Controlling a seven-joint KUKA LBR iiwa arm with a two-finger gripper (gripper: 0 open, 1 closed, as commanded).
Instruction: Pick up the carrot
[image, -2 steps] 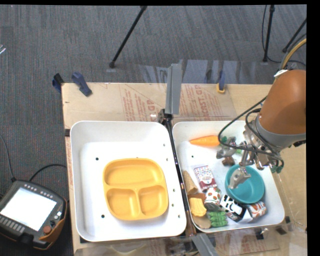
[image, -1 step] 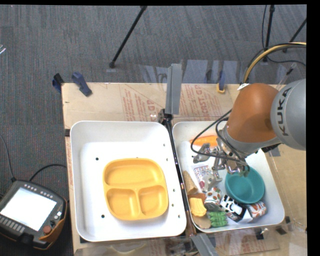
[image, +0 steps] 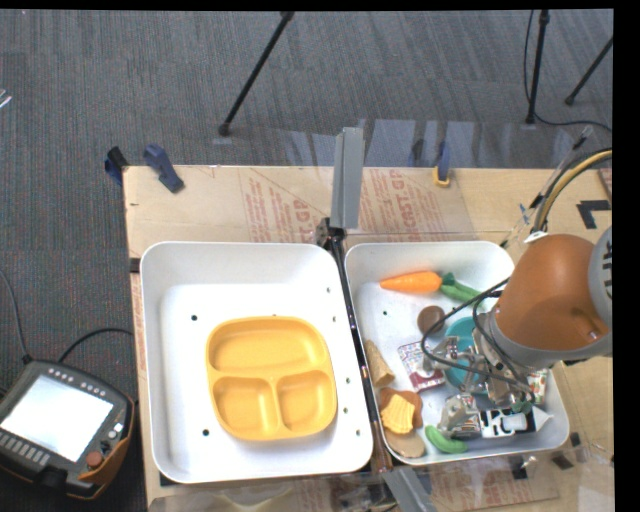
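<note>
and here's the carrot, lying on its side near the far wall of the right bin, orange body pointing left, green top trailing off to the right. well apart from it, down at the near end of the same bin, the end effector hangs low over a clutter of small items, and whether it is released or clenched i cannot tell, the wrist and cables cover too much of it. nothing orange is visible in it, so the pick looks not yet made. around it: a teal dish partly under the arm, a green piece by the near wall, a waffle-like toy, a small brown round thing. over in the left bin sits a yellow divided plate, out of play. now the carrot itself: looks like a toy, so i'd judge it light, rigid and a bit slick, tapered enough to squirt out of a pinch near the tip. best bet is across the thick middle of the orange body, fingers square to its length, with room on both sides there.
</note>
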